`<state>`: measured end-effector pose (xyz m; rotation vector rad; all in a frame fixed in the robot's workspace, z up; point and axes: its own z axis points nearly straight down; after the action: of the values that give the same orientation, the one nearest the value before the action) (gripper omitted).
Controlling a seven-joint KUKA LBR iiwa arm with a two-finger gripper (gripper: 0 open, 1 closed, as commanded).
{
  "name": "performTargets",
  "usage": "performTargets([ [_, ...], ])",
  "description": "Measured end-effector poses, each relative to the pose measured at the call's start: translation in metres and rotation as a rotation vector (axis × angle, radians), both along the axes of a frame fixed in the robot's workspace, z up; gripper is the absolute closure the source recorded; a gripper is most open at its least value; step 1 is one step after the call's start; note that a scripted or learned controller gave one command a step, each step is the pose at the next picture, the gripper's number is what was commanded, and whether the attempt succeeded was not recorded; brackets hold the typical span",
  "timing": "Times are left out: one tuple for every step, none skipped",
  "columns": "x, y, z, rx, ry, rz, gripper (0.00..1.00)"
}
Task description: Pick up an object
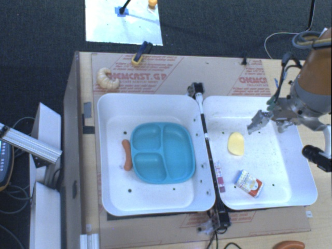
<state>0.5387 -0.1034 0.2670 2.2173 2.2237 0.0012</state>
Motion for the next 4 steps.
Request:
performTargets([
  [0.023,0.031,-0.084,0.001,0.003,0.000,0.00],
  [0.064,0.017,-0.152,0.000,0.002,-0.002,0.00],
  [0.066,-0.001,-0.183,0.000,0.001,-0.002,0.00],
  [0.067,0.000,-0.171,0.000,-0.003,0.000,1.00],
])
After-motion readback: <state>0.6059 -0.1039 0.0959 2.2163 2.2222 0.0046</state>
